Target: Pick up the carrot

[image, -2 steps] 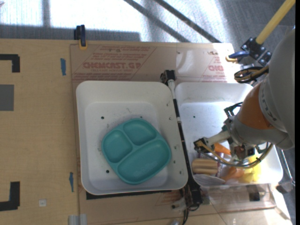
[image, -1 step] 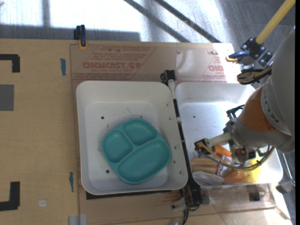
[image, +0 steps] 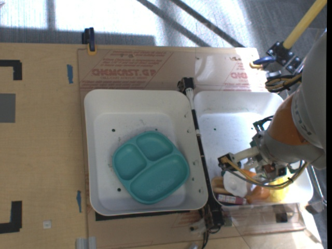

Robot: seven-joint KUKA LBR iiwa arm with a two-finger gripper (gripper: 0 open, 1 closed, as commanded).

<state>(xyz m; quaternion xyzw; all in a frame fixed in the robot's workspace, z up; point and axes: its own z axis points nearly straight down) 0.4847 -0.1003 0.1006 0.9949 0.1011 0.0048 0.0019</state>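
- Two shallow white plastic bins were seen side by side on the tan cardboard-covered counter point(image: 41, 154).
- Left white bin point(image: 98, 113): a teal three-compartment plastic plate point(image: 151, 166) was lying flat in it, slightly toward the near side.
- Right white bin point(image: 228, 123): items were clustered in its near-right corner.
- The grey arm with the orange band point(image: 285, 126) was seen reaching in from the right, bent down over that cluster.
- The two-finger tool point(image: 236, 165) was positioned low over the right bin, just above the cluster; its opening could not be told, and nothing could be confirmed as gripped.
- The orange carrot point(image: 258, 192) was located in the right bin's near-right corner, partly hidden under the wrist and cables, just beside a yellow rounded item point(image: 280, 193).
- A white rounded object point(image: 236, 184) and a thin red-and-white stick-like item point(image: 231, 199) were lying just left of the carrot; contact could not be judged.
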